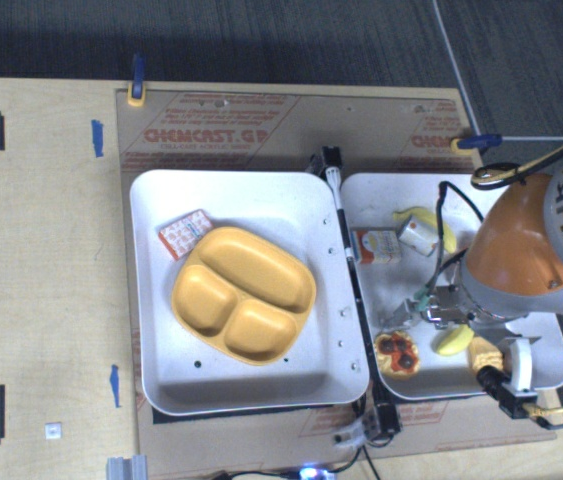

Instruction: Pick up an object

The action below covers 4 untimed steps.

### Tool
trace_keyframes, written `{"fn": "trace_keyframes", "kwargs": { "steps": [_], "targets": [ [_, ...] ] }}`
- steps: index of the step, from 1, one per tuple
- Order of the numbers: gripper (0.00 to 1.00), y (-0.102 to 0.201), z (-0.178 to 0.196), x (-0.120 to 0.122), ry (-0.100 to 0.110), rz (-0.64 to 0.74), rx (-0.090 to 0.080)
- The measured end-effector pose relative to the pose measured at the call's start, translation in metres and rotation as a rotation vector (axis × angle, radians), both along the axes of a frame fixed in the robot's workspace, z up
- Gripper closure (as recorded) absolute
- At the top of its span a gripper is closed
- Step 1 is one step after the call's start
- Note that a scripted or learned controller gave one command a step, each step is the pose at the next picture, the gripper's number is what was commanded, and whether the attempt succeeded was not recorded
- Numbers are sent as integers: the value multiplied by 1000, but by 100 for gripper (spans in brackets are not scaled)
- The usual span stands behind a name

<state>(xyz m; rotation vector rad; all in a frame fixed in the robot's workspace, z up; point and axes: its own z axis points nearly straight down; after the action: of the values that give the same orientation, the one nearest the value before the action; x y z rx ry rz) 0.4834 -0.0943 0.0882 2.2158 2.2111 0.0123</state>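
Arm: grey with an orange band (521,243), reaching over the right shallow white bin (551,363) on the counter.
Tool (439,311): low in the right bin; open or closed, I cannot tell.
Near the tool: small yellow banana-like piece (453,342) just beside it, round pizza toy (397,352) close by.
Left white bin (151,208): large yellow three-compartment plastic tray (244,293), small red-and-white packet (183,232) touching its upper left edge.
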Motion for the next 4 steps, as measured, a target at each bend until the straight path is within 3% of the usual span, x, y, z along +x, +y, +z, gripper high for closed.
{"fn": "trace_keyframes", "kwargs": {
  "steps": [1,2,3,4],
  "targets": [
    [100,1,10,1,-4,1,0],
    [100,52,97,-3,11,4,3],
    [0,52,97,-3,11,3,3],
    [0,-8,-1,-2,12,1,2]
  ]
}}
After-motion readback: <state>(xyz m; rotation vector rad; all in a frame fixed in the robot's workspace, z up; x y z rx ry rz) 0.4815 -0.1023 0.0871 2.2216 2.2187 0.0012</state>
